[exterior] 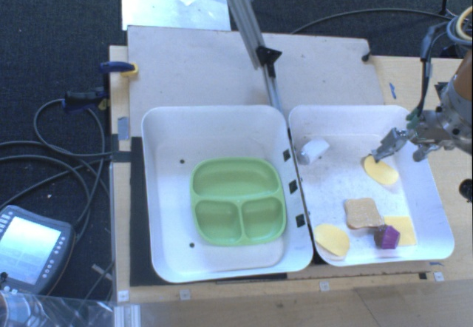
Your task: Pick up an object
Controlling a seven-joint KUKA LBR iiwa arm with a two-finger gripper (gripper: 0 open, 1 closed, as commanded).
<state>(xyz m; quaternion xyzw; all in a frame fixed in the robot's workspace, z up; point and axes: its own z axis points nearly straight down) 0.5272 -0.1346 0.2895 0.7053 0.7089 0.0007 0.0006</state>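
My gripper (403,151) hangs over the right bin (347,126) near its right wall, open, with nothing between its fingers. Just below its left fingertip (386,148) a yellow oval piece (380,171) lies on the bin floor. Lower in the same bin are a tan toast slice (362,212), a purple block (386,237) resting on a flat yellow square (404,228), and a second yellow oval (332,240) at the front left corner. A small white-grey object (313,149) lies near the bin's left wall.
The left bin (159,192) holds a green divided plate (238,200). A slanted metal pole (244,15) crosses above the bench at the back. Cables and a handheld pendant (29,240) lie on the floor to the left.
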